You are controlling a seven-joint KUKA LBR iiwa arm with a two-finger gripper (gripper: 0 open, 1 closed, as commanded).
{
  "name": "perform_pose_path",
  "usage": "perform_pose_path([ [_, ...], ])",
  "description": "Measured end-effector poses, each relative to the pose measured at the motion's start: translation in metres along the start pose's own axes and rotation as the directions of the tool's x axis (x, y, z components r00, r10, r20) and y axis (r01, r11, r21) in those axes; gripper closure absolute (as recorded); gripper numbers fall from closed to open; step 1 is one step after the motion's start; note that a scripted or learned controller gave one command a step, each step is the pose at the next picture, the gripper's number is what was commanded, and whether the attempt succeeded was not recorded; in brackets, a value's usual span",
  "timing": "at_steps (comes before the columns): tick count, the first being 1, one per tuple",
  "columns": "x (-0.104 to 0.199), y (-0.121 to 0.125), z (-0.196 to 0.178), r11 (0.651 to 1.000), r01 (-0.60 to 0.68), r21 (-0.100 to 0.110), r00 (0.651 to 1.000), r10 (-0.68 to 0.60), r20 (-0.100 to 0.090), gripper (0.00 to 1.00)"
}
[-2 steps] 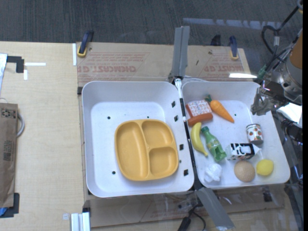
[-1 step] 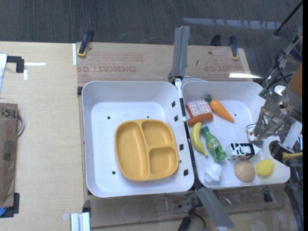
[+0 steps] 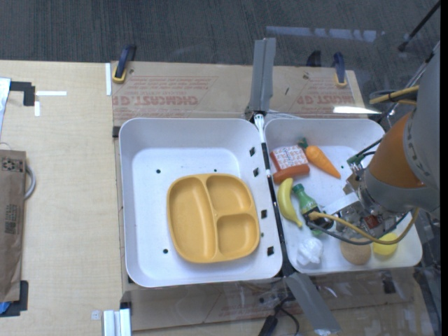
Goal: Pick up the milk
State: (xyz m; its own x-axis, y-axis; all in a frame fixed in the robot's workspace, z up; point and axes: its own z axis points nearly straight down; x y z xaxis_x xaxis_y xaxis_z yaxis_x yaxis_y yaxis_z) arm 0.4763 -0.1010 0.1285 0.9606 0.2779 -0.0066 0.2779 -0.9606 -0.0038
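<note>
The milk (image 3: 309,250), a small white item, lies at the front left of the right bin (image 3: 329,128), just below a green bottle (image 3: 303,199). My gripper (image 3: 352,220) is low in that bin's front half, to the right of the milk and a little behind it. The grey arm with its orange band covers the bin's right side. I see nothing held in the gripper.
In the right bin also lie a banana (image 3: 287,201), a red-orange box (image 3: 290,159), a carrot (image 3: 322,160), a tan round item (image 3: 355,252) and a yellow lemon (image 3: 386,246). The left bin (image 3: 140,187) holds a yellow divided plate (image 3: 213,216).
</note>
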Motion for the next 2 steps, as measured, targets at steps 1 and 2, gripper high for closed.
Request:
perform_pose_path([
  [1, 0.0, 0.001, -0.007, 1.0, 0.002, 0.002, 1.0, -0.002, 0.004, 1.0],
  [2, 0.032, 0.055, -0.188, 0.999, -0.043, -0.004, 0.999, 0.043, -0.001, 1.0],
])
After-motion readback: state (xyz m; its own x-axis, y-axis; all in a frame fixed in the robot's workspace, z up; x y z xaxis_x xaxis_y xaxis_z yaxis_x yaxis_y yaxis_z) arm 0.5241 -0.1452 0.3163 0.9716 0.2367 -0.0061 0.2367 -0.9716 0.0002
